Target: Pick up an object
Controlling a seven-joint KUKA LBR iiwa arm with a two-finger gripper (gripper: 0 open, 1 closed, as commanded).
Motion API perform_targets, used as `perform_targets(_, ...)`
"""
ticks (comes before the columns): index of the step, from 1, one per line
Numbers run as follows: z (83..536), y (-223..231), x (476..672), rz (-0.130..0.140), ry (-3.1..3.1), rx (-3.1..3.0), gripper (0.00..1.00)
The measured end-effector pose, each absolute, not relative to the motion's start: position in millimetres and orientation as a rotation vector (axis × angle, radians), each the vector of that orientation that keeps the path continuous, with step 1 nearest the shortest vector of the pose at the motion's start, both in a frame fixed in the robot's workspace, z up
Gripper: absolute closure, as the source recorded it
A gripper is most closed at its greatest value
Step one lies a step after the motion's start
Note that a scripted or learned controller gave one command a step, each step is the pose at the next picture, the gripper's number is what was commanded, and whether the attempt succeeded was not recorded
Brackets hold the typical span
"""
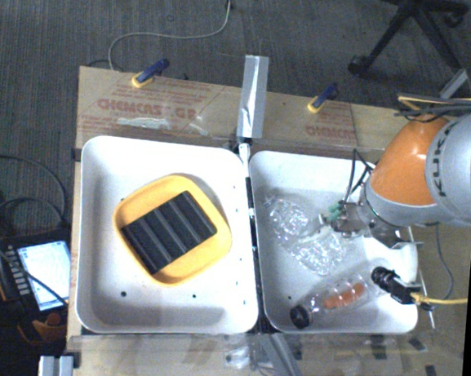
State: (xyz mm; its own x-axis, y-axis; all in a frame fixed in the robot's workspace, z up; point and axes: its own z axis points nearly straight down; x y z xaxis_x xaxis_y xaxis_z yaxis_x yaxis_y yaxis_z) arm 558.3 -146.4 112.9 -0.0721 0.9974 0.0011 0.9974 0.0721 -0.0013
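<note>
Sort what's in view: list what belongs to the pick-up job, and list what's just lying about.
Job:
- yellow plastic tray with black ribbed insert, left white bin
- crumpled clear plastic pieces, right white bin
- clear bottle with black cap, right bin
- gripper

Lying about:
- blue-and-yellow clamps
- handheld screen, floor
- chair base

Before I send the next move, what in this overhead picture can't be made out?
- End effector: the arm's orange band hides it, so its fingers and any grip are unreadable.
- Clear plastic wrap: see-through on the white right bin, edges unclear.
- Bottle: transparent; orange contents unidentifiable.
</note>
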Motion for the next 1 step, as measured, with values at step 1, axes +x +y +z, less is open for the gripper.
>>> perform_targets(1, 94.3, -168.1, 581.5, -0.016, -2.367, -2.084, 0.0)
